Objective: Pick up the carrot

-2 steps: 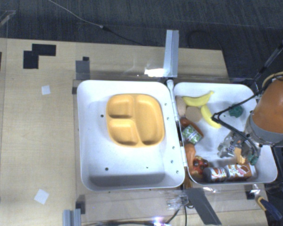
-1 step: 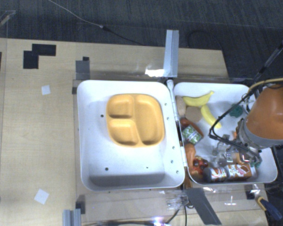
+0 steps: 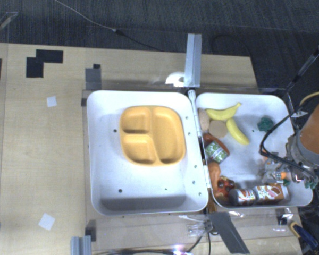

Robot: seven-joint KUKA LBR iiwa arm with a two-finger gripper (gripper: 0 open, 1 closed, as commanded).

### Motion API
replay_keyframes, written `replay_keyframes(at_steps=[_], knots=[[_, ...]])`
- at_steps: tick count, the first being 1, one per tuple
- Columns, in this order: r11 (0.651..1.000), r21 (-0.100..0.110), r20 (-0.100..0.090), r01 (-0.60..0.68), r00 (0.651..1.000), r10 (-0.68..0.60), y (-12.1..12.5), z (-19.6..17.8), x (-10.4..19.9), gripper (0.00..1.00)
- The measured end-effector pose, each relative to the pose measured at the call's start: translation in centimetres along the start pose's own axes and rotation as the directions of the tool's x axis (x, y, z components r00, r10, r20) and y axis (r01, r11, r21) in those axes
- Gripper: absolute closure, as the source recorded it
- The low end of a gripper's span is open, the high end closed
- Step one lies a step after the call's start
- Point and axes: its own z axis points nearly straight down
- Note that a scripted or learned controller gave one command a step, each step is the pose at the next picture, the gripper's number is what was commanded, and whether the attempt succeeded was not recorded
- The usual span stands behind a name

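The arm [image 3: 315, 134] enters from the right edge, its orange band uppermost and the grey wrist below it. The gripper [image 3: 276, 170] hangs beneath, amid black cables, pointing down and left.

The carrot [image 3: 215, 171] lies orange and stubby in the right bin [image 3: 279, 102], hard against its left wall. It sits toward the front-left corner, running roughly along that wall.
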Motion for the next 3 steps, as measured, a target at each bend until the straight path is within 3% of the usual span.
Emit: replay_keyframes(at_steps=[1,2,3], knots=[[0.987,-0.004,-0.001,-0.159,0.987,0.159,6.4,-5.5,-1.5,1.0],[1.0,-0.004,0.001,0.014,1.0,-0.014,2.6,0.2,0.0,1.0],[0.999,-0.005,-0.003,0.034,0.999,-0.034,5.9,-0.8,0.3,1.0]])
